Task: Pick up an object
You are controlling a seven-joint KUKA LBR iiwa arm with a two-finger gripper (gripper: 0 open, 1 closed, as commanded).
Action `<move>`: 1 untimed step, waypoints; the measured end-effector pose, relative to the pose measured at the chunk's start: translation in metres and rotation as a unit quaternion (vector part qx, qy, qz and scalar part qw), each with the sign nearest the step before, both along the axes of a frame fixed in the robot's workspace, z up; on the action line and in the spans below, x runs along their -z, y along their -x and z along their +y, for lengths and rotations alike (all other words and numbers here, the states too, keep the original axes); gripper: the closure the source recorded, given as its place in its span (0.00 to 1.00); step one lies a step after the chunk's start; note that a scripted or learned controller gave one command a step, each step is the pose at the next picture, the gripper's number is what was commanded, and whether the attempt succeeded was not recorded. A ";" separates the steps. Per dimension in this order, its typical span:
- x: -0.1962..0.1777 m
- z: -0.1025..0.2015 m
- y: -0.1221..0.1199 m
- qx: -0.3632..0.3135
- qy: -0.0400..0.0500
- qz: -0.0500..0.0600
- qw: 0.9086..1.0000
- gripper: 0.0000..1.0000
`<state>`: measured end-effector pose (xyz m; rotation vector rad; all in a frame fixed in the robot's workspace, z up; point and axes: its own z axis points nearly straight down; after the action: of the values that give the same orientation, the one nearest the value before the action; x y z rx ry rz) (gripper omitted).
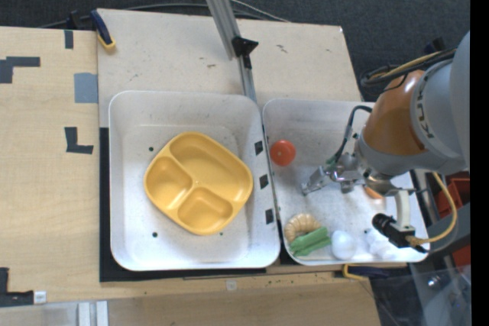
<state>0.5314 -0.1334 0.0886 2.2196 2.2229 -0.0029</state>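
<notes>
Showing the grey arm's metal two-finger hand [309,185] low over the floor of the right-hand shallow white plastic bin [306,114], fingers spread and released, with nothing between them; the pick, so far as can be judged, is not yet made and the whole grasp and lift remain. Candidate objects lie in this bin: a small, smooth, round red-orange ball [283,153] near the left wall, apart from the hand; a ridged, tan, ring-shaped pastry-like piece [301,224] and an elongated green vegetable-like piece [310,242] just beside each other at the near edge; glossy white rounded pieces [341,243] in the near corner; and a small orange item [374,192], largely hidden by the wrist. The left-hand white bin [126,164] holds a matte yellow plastic plate [199,182] with three compartments and rounded corners. Both bins rest on a pale wooden surface [168,42].
</notes>
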 end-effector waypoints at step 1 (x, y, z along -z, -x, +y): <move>-0.011 0.001 0.000 0.000 -0.001 0.000 1.000 1.00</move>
<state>0.5315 -0.1329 0.0993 2.2198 2.2241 -0.0018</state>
